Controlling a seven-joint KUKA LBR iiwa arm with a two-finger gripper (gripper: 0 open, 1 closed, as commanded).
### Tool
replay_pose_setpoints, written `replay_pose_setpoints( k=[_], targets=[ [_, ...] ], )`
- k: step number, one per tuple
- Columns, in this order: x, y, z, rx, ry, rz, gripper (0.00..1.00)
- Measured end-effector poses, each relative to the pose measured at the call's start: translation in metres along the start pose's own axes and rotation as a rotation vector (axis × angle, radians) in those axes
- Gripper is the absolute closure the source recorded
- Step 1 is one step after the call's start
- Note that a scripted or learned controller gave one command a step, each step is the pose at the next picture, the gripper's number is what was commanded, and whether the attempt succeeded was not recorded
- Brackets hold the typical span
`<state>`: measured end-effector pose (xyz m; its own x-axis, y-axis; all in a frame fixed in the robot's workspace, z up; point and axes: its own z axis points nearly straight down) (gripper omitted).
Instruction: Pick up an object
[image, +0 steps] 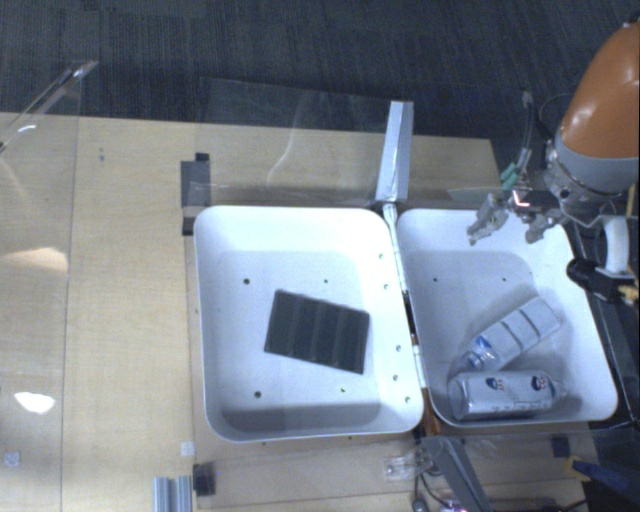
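Note:
A dark grey ribbed rectangular pad lies flat in the middle of the left bin. In the right bin a clear plastic bottle with a blue cap lies on its side, and a silver can lies in front of it near the bin's front wall. My gripper hangs over the right bin's back edge, well behind the bottle. Its two fingers are spread apart with nothing between them.
An upright grey post rises behind the seam between the two bins. The arm's orange band fills the top right corner. Cables and brackets lie along the bench's front edge.

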<state>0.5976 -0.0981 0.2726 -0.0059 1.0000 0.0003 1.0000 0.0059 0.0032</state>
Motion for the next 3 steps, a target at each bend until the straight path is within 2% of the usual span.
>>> replay_pose_setpoints(
  k=[1,2,3],
  targets=[
    [0.000,-0.065,0.146,0.002,0.000,0.071,0.00],
    [-0.011,-0.088,0.177,-0.036,-0.007,-0.149,0.00],
    [-0.012,-0.085,0.166,-0.046,-0.012,-0.150,1.00]
  ],
)
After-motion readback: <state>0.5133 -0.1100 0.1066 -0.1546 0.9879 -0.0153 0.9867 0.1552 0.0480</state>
